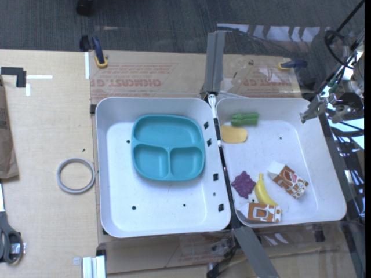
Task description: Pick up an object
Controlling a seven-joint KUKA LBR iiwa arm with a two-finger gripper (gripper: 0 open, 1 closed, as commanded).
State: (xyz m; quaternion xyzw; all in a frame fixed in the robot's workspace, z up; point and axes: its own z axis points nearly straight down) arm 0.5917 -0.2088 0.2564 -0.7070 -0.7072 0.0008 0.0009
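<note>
- Teal plastic marks the landmark: a divided plate (168,147) with three compartments lies in the left bin (116,210), toward that bin's upper half.
- Right of the plate, past the divider where the two bins meet, sits the right bin (313,172), which carries all the small items.
- Nearest the plate on that side is a yellow flat piece (234,134), close against the divider, with a green toy vegetable (244,119) just above it and almost touching it.
- Lower right of the plate lies a purple grape bunch (243,183); a banana (264,191) lies just beside the grapes, curving downward.
- An orange and white carton (264,213) lies flat below the banana, touching its lower end, near the bin's front wall.
- A second orange and white carton (288,181) lies tilted to the right of the banana, a little apart from it.
- Far right of the plate, over the upper right corner of the right bin, hangs the claw (313,110); it is small and dim against the arm's cables, so I cannot tell whether it is open or closed, and nothing shows in it.
- Left of the plate, outside the bins, a grey tape ring (76,175) rests on the wooden worktop (46,126).
- Scissors (10,243) lie at the worktop's lower left edge, well apart from the plate.
</note>
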